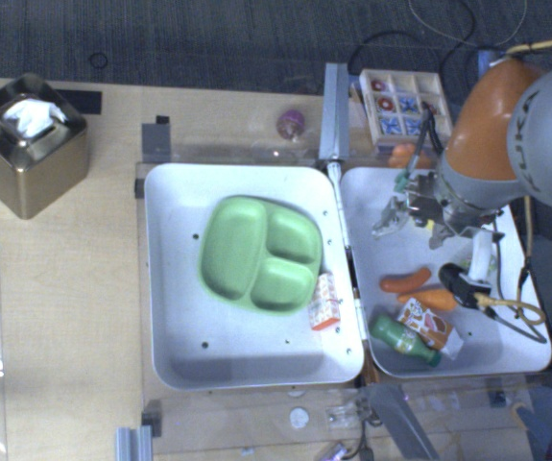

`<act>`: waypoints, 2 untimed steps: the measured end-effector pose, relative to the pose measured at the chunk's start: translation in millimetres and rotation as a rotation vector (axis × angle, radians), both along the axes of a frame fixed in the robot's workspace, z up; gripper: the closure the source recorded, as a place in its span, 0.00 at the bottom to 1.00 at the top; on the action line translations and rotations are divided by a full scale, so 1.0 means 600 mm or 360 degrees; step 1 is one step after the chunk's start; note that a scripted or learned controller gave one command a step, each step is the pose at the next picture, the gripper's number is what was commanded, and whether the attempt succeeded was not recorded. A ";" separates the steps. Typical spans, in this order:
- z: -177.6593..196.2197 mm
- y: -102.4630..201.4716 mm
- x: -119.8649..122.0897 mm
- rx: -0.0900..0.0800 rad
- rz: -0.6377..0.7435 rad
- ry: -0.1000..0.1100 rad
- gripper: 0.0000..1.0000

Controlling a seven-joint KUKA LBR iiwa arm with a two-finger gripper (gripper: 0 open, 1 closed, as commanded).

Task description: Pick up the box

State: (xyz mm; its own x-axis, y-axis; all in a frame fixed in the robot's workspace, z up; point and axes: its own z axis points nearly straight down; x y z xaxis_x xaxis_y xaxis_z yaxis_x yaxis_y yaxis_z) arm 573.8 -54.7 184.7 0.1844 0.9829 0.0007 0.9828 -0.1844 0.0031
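My pincer (394,217) hangs over the right bin (372,257), in its upper part, near the 11 o'clock corner. Two thin fingers point to the left and a bit down. They look parted a little, and nothing is between them, so I hold nothing.

The box (325,303) is in the left bin (175,286). It is small, white with red print, and it lies close to the right wall, at about 4 o'clock of that bin. It touches the edge of the green tray (261,253), at the tray's 4 o'clock side.

I judge that I am in the approach step; the grasp is not yet begun. For the next move I must cross the wall between the bins, go toward 7 o'clock from my pincer, and come down over the box with the fingers open enough.

The space is narrow there: the tray on one side, the bin wall on the other. A finger may hit one of them, so I should turn the fingers along the free sides of the box.

In my own bin lie a green bottle (404,341), an orange carton (428,324) and an orange sausage-like thing (405,280), all at 6 o'clock from my pincer. They are not in my way.
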 end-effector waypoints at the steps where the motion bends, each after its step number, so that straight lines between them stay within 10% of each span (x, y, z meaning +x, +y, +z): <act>1: 0.001 -0.002 -0.010 0.0000 0.0150 -0.0002 0.00; 2: 0.000 0.061 -0.043 0.0001 0.0040 0.0000 0.00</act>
